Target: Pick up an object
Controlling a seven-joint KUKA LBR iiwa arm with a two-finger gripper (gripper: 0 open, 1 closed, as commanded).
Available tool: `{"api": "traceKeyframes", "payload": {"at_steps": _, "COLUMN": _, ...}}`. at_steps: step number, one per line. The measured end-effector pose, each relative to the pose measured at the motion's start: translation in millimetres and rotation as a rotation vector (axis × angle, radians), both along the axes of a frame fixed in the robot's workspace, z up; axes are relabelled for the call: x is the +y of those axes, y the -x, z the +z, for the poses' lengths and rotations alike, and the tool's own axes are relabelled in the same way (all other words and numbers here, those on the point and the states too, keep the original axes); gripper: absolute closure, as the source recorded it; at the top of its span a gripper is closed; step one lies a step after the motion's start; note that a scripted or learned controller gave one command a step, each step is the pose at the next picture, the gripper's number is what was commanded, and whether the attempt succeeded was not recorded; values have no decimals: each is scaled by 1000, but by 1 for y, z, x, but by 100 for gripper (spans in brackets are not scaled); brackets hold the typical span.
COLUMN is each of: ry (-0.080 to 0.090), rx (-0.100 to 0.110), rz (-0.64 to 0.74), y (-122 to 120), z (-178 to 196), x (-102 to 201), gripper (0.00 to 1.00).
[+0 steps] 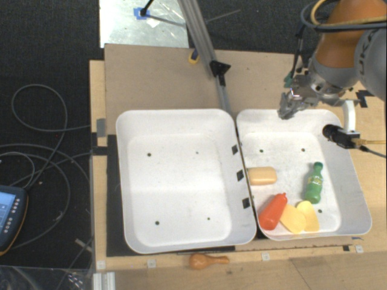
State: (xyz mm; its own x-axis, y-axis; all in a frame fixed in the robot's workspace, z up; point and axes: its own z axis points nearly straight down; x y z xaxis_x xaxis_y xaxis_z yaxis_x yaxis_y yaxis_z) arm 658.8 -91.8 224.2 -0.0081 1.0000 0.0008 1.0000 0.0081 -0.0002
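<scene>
Hand (289, 110) above right bin (344, 168); fingers too blurred to read

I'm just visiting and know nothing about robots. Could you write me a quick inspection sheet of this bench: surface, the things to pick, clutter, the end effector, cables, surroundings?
Surface: brown bench bearing two shallow white bins, left bin and right bin, side by side.
Job's things: all in the right bin's near half: beige block, green bottle, red bottle, yellow pieces.
Clutter: small tan object on the bench's front edge, outside the bins.
End effector: end effector above the right bin's far edge, away from the objects; finger state unclear.
Cables: looped cables on the dark floor at left.
Surroundings: handheld screen device at far left; slanted grey pole behind the bins.
</scene>
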Motion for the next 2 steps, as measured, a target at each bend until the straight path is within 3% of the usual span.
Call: {"api": "traceKeyframes", "payload": {"at_steps": 2, "ry": -2, "rx": 1, "rz": 2, "y": 51, "z": -6, "x": 95, "gripper": 100}}
